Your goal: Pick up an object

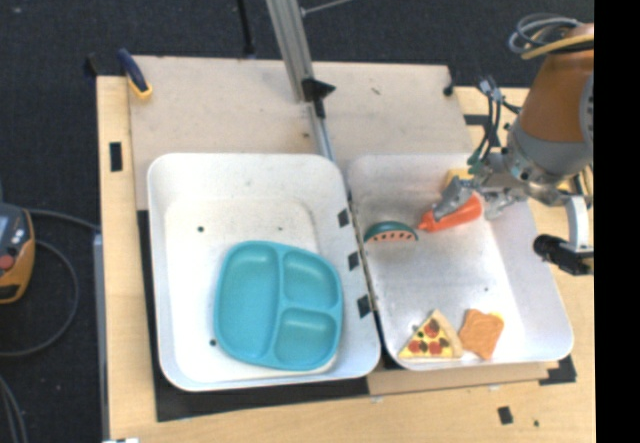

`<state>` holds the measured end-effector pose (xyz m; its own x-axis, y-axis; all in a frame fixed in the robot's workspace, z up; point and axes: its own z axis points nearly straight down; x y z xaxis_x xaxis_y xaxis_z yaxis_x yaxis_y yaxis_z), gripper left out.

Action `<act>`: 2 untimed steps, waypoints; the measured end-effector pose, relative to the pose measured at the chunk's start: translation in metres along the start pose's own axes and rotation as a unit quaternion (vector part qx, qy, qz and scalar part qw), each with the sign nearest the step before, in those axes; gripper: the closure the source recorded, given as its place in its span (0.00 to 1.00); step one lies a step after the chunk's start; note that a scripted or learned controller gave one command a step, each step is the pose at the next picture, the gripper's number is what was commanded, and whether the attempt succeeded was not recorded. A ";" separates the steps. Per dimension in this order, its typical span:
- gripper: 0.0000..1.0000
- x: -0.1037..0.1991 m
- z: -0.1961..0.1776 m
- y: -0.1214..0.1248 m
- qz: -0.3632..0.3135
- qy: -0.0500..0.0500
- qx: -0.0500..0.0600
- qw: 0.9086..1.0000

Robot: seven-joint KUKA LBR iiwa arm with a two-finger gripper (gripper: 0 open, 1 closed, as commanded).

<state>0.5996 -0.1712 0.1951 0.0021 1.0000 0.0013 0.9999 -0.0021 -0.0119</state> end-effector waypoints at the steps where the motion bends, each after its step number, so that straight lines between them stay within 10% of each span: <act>1: 0.00 0.000 -0.008 0.003 -0.002 -0.001 -0.006 1.000; 2: 0.00 0.002 0.036 0.009 -0.003 -0.001 -0.005 1.000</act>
<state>0.6083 -0.1690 0.1587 -0.0034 1.0000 -0.0013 1.0000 0.0034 -0.0016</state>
